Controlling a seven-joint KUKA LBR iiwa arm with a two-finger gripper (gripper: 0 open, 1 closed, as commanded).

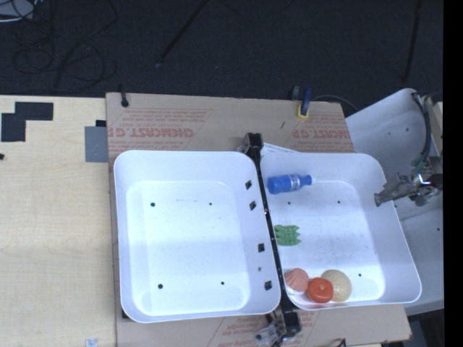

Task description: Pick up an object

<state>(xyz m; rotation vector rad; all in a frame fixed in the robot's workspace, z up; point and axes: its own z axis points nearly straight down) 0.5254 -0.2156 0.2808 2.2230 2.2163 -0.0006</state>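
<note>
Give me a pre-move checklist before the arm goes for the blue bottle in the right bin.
1. Blue bottle lies on its side near the right bin's far left corner, apart from other items: ok.
2. Gripper sits at the right bin's right rim, away from the bottle: ok.
3. Jaws open or shut: cannot tell.
4. Green object lies clear of the bottle: ok.
5. Red ball and its two neighbours are clustered at the near rim, out of the path: ok.
</note>
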